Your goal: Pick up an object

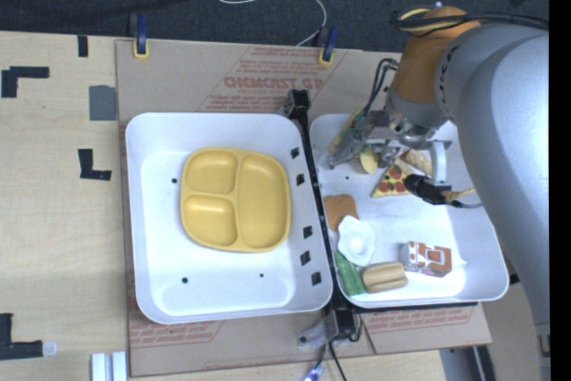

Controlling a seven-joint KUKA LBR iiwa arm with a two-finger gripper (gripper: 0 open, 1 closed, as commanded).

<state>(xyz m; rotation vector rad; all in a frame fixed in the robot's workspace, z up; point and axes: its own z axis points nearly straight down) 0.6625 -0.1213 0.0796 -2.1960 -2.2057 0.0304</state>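
Over the right bin's far edge: the gripper is hanging low among the toy food, with the grey arm and its orange band reaching in from the right.

Jaws: I cannot tell how they are standing; the wrist is covering them and clutter is crowding the tips.

Nearest things: a yellow piece is lying right at the tips, and a pizza slice is sitting just beside it, toward the bin's middle.

Other candidates: a brown slice, a white piece and a hot dog are lying along the right bin's left wall toward its near edge; a small carton is resting by the near right corner.

Left bin: a yellow tray is lying in the middle of the left bin, well apart from the gripper.

Hold: nothing is showing clearly between the tips, so I am judging that no pick is made yet.

Risk, crowding: the yellow piece and pizza slice are lying so close that closing may be catching both, or pushing one aside.

Risk, slip: the yellow piece is looking rounded and may be squirting out of a pinch.

Risk, wall: working this near the far edge, a tip may be striking the rim.
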